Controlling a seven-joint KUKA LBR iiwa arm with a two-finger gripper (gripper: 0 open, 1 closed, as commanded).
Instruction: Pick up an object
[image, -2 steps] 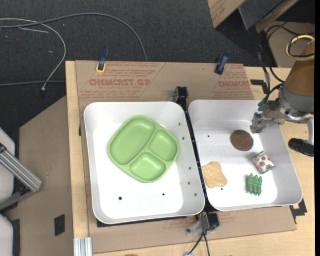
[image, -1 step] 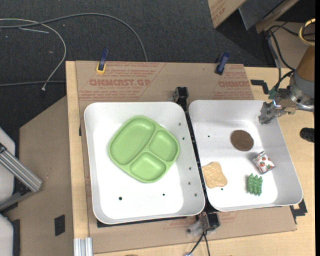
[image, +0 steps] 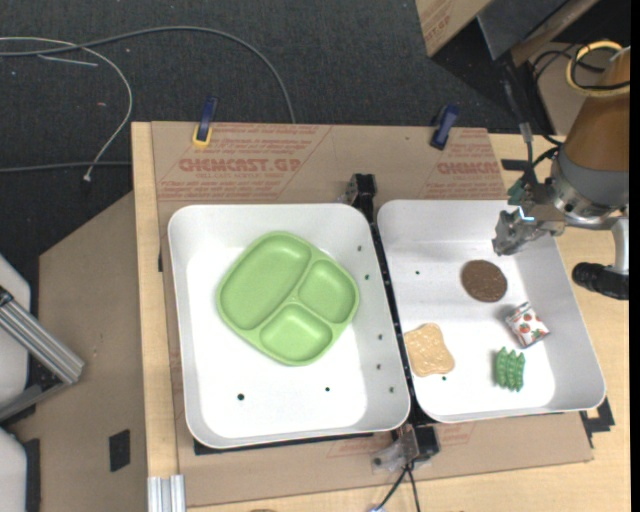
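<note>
In the right bin (image: 440, 225) lie a brown round cookie (image: 485, 280), a tan flat piece like toast (image: 429, 349), a small red-and-white carton (image: 526, 325) and a green bumpy toy (image: 510, 368). My gripper (image: 507, 238) hangs over the bin's upper right part, just above and to the right of the brown cookie. Nothing shows between its fingers. The arm's grey wrist and orange band rise behind it at the right.
The left bin (image: 200, 380) bears a green three-compartment plate (image: 288, 297) near its middle. Both bins rest on a cardboard sheet (image: 300, 160) held by blue clamps (image: 206, 118). Cables run across the dark floor beyond.
</note>
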